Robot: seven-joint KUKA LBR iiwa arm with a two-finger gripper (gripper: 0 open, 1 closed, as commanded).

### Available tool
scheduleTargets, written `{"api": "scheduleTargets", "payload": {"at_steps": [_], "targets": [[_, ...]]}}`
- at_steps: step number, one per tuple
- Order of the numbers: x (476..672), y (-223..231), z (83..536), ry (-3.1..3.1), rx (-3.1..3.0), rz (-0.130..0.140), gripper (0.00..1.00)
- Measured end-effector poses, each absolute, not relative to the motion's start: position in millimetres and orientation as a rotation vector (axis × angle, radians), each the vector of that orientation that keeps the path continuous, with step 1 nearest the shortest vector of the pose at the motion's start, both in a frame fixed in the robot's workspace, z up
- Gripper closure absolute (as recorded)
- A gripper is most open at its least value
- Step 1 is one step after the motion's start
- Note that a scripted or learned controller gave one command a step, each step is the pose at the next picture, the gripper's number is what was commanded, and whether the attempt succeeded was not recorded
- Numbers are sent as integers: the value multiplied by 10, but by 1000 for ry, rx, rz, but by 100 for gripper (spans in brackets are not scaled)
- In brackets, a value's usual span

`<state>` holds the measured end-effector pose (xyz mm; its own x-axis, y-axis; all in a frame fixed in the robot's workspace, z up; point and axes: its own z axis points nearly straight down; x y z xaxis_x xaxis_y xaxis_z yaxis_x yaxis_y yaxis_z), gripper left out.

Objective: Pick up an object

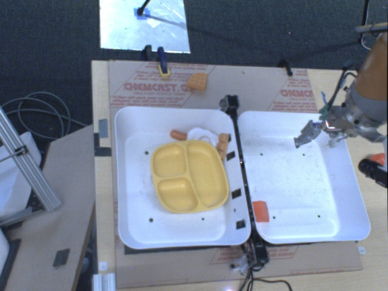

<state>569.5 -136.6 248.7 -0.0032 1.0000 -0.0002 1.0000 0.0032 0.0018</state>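
Dark carpet [273, 17] lies behind the bench [103, 180]. A shiny sheet [144, 17] rests on it (catching glare), cables [42, 117] coil at left beside a metal rail [27, 168].

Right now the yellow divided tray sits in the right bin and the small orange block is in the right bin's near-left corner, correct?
Not quite. The camera view shows the yellow divided tray in the left bin, not the right bin. The small orange block is indeed in the right bin's near-left corner.

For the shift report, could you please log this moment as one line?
end effector: above right bin, nothing seen held | orange block: right bin, near corner | yellow tray: left bin
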Motion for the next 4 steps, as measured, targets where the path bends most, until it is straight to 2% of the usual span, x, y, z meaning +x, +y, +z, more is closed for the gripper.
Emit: {"api": "scheduleTargets", "payload": {"at_steps": [1, 2, 4], "targets": [[5125, -1037, 3884, 2223, 2205, 15, 0], [5137, -1053, 3806, 2223, 2214, 3, 0], [5137, -1053, 3806, 2223, 2214, 3, 0]]}}
